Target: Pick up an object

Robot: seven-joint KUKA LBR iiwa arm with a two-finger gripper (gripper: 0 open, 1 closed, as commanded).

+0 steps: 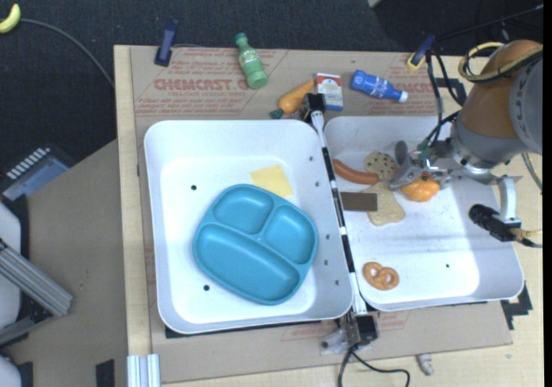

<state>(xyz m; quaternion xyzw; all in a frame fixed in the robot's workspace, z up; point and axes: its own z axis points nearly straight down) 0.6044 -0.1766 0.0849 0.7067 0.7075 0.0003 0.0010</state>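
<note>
Camera view: hovered low in the right bin (448, 286), gripper (412, 171) touching the orange (421, 190), left of it a cookie (378, 163) and sausage (355, 172). Couldn't tell finger spread or any hold. Judged mid-grasp; next, needed closing squarely, then lifting.

Single fixed camera, high over the bench (216, 75), looking down at a slant. Both white bins (172, 152) fit in frame, far bench edge at top. Arm (496, 109) enters from right. Mid-distance, no close-up.
</note>
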